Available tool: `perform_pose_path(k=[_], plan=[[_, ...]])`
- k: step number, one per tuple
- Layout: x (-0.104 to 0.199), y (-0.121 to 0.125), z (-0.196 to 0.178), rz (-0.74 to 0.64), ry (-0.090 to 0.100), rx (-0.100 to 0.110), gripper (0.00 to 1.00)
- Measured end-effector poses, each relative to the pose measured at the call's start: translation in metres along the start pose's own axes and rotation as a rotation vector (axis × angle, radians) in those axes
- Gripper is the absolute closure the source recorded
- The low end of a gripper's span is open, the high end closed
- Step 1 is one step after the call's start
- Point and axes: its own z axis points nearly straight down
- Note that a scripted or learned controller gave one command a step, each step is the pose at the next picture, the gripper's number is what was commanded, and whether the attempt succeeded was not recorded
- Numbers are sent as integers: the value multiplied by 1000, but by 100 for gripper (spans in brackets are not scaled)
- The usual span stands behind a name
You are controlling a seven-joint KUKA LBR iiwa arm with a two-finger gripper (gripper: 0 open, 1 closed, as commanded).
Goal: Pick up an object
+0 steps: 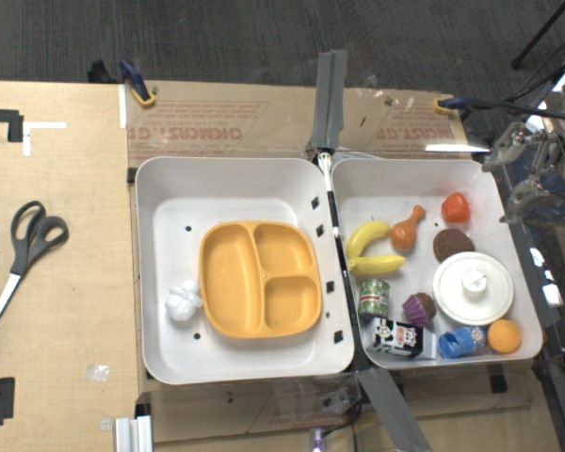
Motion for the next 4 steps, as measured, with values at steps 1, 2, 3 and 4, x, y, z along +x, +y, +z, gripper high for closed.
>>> perform_pose_path(k=[1, 2, 3, 4], plan=[[-19, -11, 133, 6, -1, 0, 0], [-53, 18, 187, 94, -4, 0, 0], [-56, 19, 175, 91, -12, 3, 100], [-44, 60, 62, 64, -4, 1, 100]])
